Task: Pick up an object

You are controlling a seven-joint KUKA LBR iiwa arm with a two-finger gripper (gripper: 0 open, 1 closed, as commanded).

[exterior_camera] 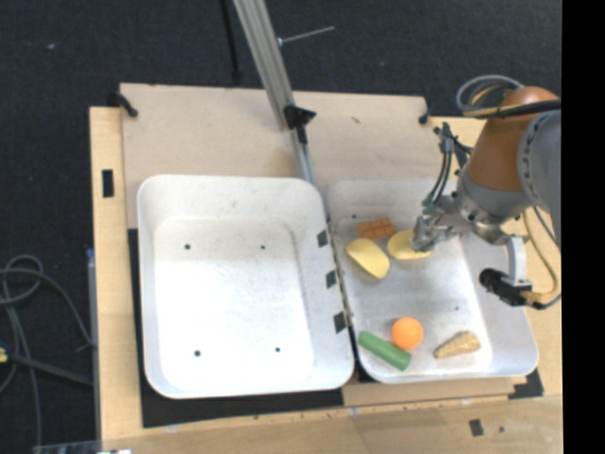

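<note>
We see the gripper down on a pale yellow piece near the right bin's far edge — apparently placed for a grasp, as the other items lie apart — whether it grips, we cannot tell.

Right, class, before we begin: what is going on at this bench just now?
A grey robot arm with an orange band reaches in from the right, and its hand is down in the right bin, at a pale yellow disc. Whether it grips the disc cannot be told. Also in that bin lie a yellow wedge, a small orange waffle piece, an orange ball, a green stick and a tan wedge. The left bin sits beside it.
</note>
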